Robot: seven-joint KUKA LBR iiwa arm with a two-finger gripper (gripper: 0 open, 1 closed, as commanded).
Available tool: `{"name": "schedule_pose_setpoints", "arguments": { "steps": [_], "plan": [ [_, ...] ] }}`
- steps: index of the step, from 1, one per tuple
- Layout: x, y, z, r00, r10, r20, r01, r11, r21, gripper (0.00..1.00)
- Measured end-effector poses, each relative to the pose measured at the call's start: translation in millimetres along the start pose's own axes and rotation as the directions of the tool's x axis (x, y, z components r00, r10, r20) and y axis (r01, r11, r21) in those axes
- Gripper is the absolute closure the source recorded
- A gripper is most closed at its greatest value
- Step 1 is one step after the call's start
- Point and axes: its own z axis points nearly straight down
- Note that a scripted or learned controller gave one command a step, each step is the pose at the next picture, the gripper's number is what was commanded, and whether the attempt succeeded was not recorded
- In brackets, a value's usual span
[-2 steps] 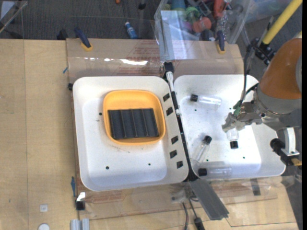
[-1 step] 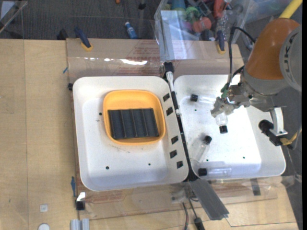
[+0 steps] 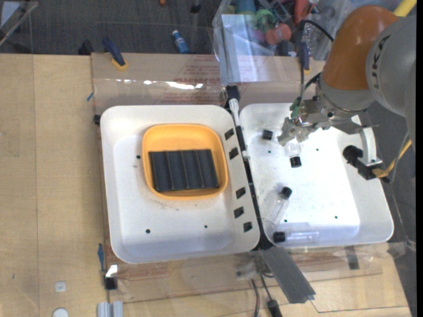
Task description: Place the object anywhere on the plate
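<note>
**Pick not made yet: gripper over right bin, plate waiting in left**

Near edge first: a clear plastic tube with a black cap (image 3: 280, 207) lies in the right white bin (image 3: 370, 226), toward its near-left corner. A second clear piece (image 3: 301, 234) sits along the near rim. Either could be the object; I can't tell which the program is targeting.

Mid-bin: small black block (image 3: 295, 161) sits just below the gripper (image 3: 293, 132). Another small black bit (image 3: 267, 135) lies near the bin's far-left corner.

The gripper hangs over the far-left part of the right bin. Nothing visible between its fingers. Whether it's spread or closed I cannot tell; it's too small and cluttered with cabling.

The orange rounded-square plate (image 3: 152, 137) sits in the middle of the left white bin (image 3: 125, 236), carrying a dark ribbed rectangular insert (image 3: 183, 170).

To do this step well, I'd say: centre over one item, descend square, confirm the grasp before lifting, clear the divider between the bins, and release low over the plate.

Hard to read: the clear items wash out against the white bin floor. The arm (image 3: 370, 51) covers the bin's far-right corner. A black fitting (image 3: 357, 158) near the right edge could be part of the arm or loose.
</note>
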Motion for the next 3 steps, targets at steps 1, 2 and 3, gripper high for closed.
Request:
{"name": "schedule_pose_setpoints", "arguments": {
  "steps": [1,2,3],
  "plan": [
    [19,39,-1,0.988,-0.157,0.001,0.157,0.988,-0.002,1.00],
    [41,42,-1,0.906,-0.424,-0.002,0.424,0.906,0.000,1.00],
    [42,43,-1,0.905,-0.424,-0.001,0.424,0.905,0.000,0.00]
  ]
}}
